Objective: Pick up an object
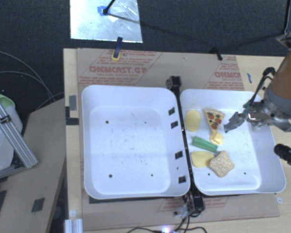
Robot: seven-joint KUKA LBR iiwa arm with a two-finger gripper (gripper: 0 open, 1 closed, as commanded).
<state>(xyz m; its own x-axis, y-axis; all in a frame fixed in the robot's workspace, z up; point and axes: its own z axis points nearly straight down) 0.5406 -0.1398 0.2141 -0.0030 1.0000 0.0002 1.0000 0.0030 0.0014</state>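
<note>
The pincer [234, 122] hangs over the right bin [262, 174], its dark fingers pointing left; whether they stand wide or narrow cannot be told, and nothing shows between them. Just left of it lies a pizza slice [214, 119], with a small yellow piece [216, 139] below that. Further left and lower sit a green stick [204, 144], a toast piece [221, 163] and a pale yellow piece [199, 158]. A yellow oval [192, 121] lies left of the pizza. Beyond the divider, well away to the left, sits the left bin [131, 144]
</note>
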